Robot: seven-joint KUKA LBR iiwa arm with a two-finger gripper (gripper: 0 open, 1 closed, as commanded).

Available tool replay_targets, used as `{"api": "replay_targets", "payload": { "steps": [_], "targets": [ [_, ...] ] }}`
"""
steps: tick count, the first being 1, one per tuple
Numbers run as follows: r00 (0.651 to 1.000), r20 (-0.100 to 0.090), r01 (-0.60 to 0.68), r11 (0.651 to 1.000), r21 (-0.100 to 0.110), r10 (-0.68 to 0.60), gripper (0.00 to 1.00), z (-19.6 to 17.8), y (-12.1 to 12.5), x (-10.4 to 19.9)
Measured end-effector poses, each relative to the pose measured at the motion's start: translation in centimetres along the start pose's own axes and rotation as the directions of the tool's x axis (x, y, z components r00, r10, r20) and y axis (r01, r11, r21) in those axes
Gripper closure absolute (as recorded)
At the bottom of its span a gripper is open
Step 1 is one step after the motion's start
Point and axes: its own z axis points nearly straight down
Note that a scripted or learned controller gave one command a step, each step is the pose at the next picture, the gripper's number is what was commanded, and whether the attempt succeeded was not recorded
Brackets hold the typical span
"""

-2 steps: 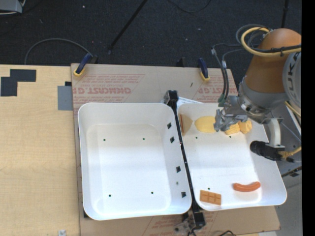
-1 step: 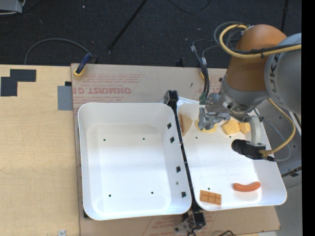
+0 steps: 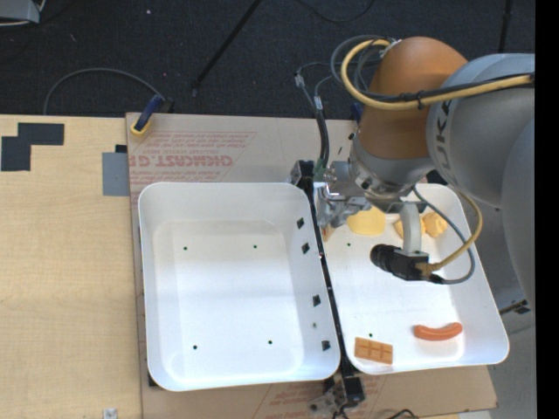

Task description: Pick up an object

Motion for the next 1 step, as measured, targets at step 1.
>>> {"api": "replay_targets", "payload": {
  "steps": [1],
  "targets": [
    [1.000, 0.000, -0.001, 1.000, 0.000, 0.001, 1.00, -0.18, 0.66, 5.13]
  ]
}}
